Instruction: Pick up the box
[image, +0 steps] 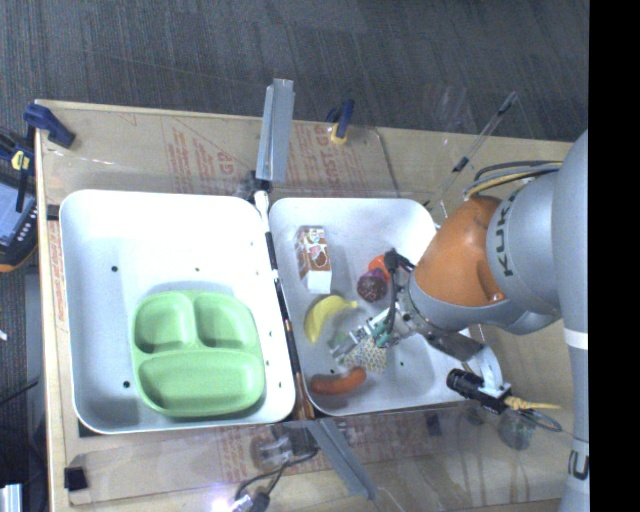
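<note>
The box (313, 256), a small white carton with a brown and red print, lies in the right bin (400, 215) near its back left corner. My gripper (362, 340) reaches in from the right and hangs low over the middle of that bin, below and to the right of the box and apart from it. It sits just right of a yellow banana (325, 313). Nothing shows as held in it.
A reddish sausage (338, 381) lies near the right bin's front wall. A dark red round fruit (371, 288) and a small orange item (378, 265) sit close to the arm's wrist. The left bin (100, 230) holds a green divided tray (198, 352).
</note>
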